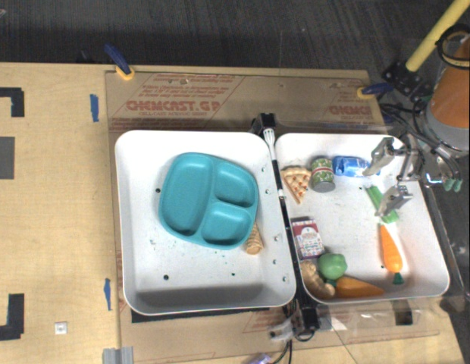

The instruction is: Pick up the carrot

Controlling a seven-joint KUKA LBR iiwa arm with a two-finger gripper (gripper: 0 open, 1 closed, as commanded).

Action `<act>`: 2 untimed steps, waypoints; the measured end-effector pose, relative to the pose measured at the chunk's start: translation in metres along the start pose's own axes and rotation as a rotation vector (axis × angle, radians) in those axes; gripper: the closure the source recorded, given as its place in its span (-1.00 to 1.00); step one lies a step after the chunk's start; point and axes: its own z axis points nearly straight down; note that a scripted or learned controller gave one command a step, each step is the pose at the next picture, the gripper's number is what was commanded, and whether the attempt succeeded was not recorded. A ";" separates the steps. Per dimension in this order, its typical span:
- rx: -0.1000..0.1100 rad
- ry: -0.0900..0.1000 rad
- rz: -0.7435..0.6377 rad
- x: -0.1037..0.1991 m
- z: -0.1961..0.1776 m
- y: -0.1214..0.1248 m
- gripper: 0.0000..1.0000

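The task is barely beginning: the carrot [390, 247] is lying untouched on the floor of the right bin [436, 237], near its right wall, orange body pointing up the view and its green stub toward the front edge. The gripper [393, 174] is hanging above the bin's upper right part, just up the view from the carrot, with its two fingers spread and nothing sitting between them. A green piece [377, 198] is lying just beneath the fingers, between them and the carrot's top end, so it looks like the nearer target for a careless closing. A second orange, carrot-like thing [359, 286] is resting along the front of the same bin beside a green ball [333, 265], and a can [322, 172] and a blue packet [347, 164] are sitting near the back. The left bin [136, 203] is holding a teal tray [208, 199]. Still to be done, by my reading: shifting toward the carrot, descending, closing on it and lifting.
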 end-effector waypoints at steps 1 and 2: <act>0.001 -0.006 -0.032 0.039 0.106 -0.021 -1.00; 0.001 -0.009 -0.194 0.092 0.116 -0.027 -1.00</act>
